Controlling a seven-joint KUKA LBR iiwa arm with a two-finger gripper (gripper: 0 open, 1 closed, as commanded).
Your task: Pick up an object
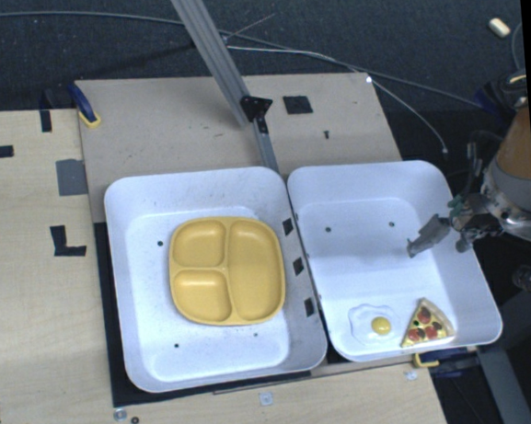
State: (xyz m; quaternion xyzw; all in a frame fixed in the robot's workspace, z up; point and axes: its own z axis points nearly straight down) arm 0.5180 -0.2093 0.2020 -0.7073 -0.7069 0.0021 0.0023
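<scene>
A yellow three-compartment plate (226, 270) lies flat in the middle of the left bin (141, 263). In the right bin (365, 193), a toy fried egg (372, 323) and a toy pizza slice (427, 323) lie side by side near the front edge. My gripper (435, 246) hangs over the right side of the right bin, above and behind the pizza slice. Its two fingers stand apart, open, with nothing between them. One dark finger (424, 238) points left and down toward the bin floor.
A slanted metal post (220, 58) runs from the top of the view down to the gap between the bins. Cables (404, 102) trail across the dark floor behind the bench. The arm's orange band (517, 149) sits at the far right.
</scene>
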